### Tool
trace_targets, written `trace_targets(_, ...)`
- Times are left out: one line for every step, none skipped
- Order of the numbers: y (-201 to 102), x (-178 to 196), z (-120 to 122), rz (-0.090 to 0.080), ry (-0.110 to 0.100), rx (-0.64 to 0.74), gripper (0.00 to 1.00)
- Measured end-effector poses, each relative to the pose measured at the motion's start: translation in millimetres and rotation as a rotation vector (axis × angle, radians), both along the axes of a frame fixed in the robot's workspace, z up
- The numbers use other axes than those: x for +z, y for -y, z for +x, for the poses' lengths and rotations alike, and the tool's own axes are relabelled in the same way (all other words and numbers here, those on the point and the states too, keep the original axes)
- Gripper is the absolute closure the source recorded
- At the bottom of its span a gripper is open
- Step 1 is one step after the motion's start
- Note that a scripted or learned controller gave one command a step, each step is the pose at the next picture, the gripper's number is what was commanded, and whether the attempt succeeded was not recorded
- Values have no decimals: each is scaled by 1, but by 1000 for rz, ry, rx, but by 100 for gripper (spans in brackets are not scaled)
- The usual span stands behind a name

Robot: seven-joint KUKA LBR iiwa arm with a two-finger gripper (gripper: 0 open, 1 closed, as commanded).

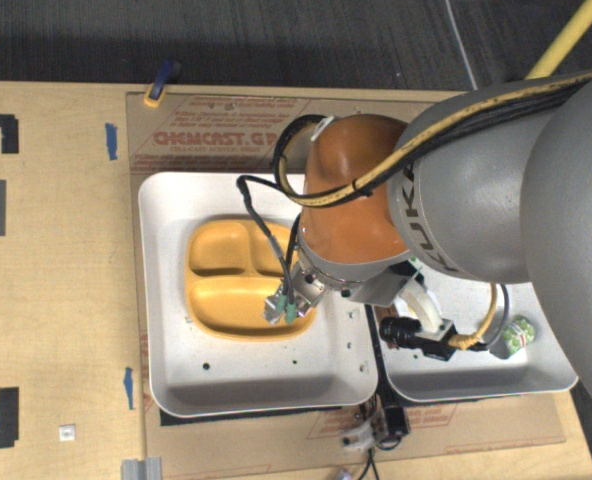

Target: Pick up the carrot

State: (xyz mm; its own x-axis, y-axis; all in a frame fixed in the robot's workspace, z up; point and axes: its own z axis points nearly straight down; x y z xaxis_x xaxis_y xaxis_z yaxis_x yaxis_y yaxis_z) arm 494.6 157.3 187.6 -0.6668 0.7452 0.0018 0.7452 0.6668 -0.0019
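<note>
The gripper (288,308) hangs low over the near right corner of a yellow divided plate (221,253), its tip greenish and small. Whether it is spread or pressed together cannot be told from this angle, and nothing can be seen in its grasp.

The plate sits in the middle of the left bin (166,298), a shallow white tray. Above the gripper rises the wrist with its orange band (351,198), and a black cable (261,208) loops out over the plate. The bulky grey arm (496,188) comes in from the right and covers most of the right bin (536,373). A small green and white thing (517,336) lies by the bin's right side. Both bins rest on a tan bench (56,268).

Where the carrot lies cannot be told; the arm hides a good part of both bins, and it may be beneath it.

By judgement, a carrot of this kind is likely light and stiff, with a smooth, tapering body that could slide out of a pinch near the thin end. The surest hold would be across its thicker middle, squeezing at right angles to its length.
</note>
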Motion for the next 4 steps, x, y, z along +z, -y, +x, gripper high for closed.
trace_targets(77,-3,-15,-1,0,-284,100)
trace_targets(28,42,-4,0,3,-299,100)
trace_targets(28,52,-3,0,6,-297,100)
trace_targets(24,4,90,0,5,-335,100)
